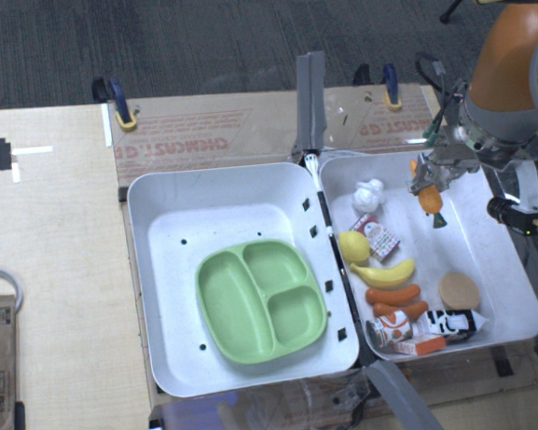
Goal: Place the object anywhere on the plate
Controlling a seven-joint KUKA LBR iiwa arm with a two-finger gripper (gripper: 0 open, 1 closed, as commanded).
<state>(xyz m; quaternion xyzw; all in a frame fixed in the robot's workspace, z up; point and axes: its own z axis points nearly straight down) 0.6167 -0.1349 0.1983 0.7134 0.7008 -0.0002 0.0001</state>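
Looking down from the camera above the bench, the job seems about half done at best: the gripper point(428, 186) hangs over the far side of the right bin point(498, 264) with a small orange carrot-like toy point(432, 203) dangling just below it, apparently pinched between the fingers and lifted off the bin floor. The green divided plate point(261, 300) sits in the left bin point(161, 266), well apart from the carried piece. What is left, by my reckoning, is the whole carry leftward and the drop. The raised walls where the two bins meet, with a grey post point(311, 103) standing at their far end, lie between toy and plate, so the load would need to ride above that rim. Below the gripper the right bin is crowded: a white crumpled thing point(368, 194), a lemon point(352, 246), a banana point(384, 272), a sausage point(393, 294), a tan disc point(459, 290). The left bin offers open floor all around the plate, and its three compartments give a wide landing.
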